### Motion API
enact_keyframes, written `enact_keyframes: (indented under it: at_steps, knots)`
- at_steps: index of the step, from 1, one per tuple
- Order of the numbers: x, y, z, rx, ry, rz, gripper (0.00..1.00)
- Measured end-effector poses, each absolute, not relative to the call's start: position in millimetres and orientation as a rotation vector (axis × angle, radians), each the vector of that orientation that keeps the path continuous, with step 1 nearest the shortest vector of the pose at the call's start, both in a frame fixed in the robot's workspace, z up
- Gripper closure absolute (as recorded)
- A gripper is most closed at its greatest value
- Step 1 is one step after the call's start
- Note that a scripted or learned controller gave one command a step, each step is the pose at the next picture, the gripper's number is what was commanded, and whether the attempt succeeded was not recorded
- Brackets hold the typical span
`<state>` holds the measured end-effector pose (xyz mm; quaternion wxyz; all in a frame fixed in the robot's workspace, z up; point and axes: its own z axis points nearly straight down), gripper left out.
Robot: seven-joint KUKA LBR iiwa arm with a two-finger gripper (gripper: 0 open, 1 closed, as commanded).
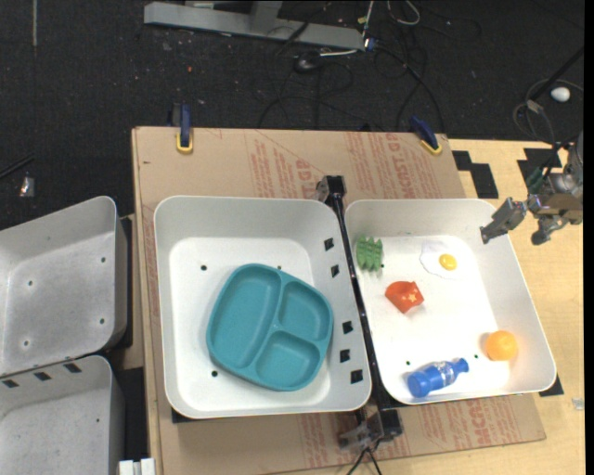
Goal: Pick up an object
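A dark, speckled floor (83,83) surrounds the bench, with cables and a grey metal bar (251,26) lying at the top. At the far left sit two spare white trays (56,278), one above the other. The bench itself is a sheet of cardboard (278,162) printed with red lettering, pinned at its far edge by two blue-and-yellow clamps (184,130).

The left bin (186,218) holds a teal divided plate (269,327) with three compartments, lying flat and turned at an angle. A black strip with clips runs down the seam between the bins.

The right bin (520,306) holds the loose pieces: a small green toy (370,252) near its left wall, a red block (405,296) just below and right of it, a toy fried egg (441,263) toward the far side, a blue bottle (434,377) lying on its side near the front edge, and an orange ball (501,345) close to the right wall.

The gripper (520,223) hangs above the bin's far right corner, its two fingers spread apart with nothing between them, well apart from every piece.
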<state>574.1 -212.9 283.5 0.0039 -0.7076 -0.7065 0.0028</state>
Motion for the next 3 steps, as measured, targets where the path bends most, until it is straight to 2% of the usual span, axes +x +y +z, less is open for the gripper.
enact_keyframes:
  at_steps: [1, 2, 3]
  knots:
    - [576.1, -212.3, 288.9, -2.221, -2.223, 0.001, 0.0]
    - [568.0, -210.7, 228.1, -2.219, -2.216, 0.005, 0.0]
    - [571.7, -216.8, 180.9, -2.22, -2.218, 0.004, 0.0]
